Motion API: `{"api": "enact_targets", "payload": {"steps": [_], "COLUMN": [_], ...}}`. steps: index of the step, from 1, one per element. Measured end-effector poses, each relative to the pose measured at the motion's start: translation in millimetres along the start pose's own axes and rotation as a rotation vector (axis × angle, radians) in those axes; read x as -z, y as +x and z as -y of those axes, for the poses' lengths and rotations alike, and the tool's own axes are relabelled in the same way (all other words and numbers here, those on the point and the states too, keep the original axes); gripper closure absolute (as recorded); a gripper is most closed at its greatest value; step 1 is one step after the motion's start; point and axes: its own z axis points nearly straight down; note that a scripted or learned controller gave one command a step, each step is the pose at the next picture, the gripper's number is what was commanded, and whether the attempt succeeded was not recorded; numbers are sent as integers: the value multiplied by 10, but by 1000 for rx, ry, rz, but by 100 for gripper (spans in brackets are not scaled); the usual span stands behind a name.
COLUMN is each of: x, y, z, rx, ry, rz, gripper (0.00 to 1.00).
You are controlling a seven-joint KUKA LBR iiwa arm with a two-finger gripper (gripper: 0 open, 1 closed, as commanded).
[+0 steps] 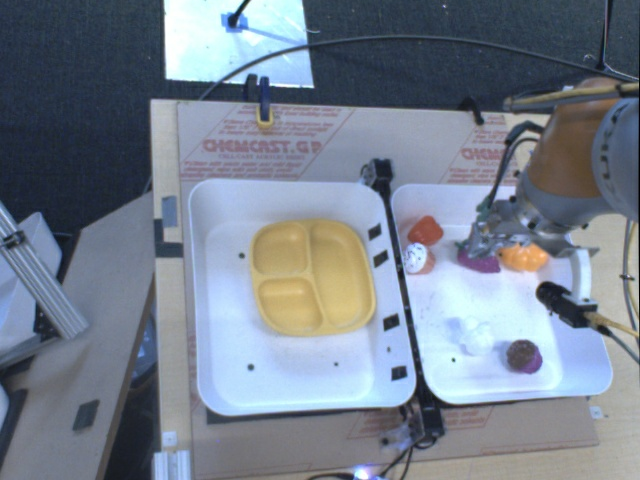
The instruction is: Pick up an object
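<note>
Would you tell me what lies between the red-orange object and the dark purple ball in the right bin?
In the camera view, a small white object lies between the red-orange object and the dark purple ball, on the right bin's floor.

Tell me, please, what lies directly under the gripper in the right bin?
A purple object lies beneath the gripper, beside an orange object. The gripper covers the purple object's top, so contact is unclear.

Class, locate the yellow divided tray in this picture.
The yellow divided tray lies in the middle of the left bin, across the divider from the toys in the right bin.
</note>
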Motion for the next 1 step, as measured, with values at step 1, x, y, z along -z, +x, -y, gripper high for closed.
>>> {"api": "enact_targets", "payload": {"steps": [1], "x": [496], "y": [47], "z": [65], "rx": [1], "ry": [3], "rz": [-1], "gripper": [100]}}
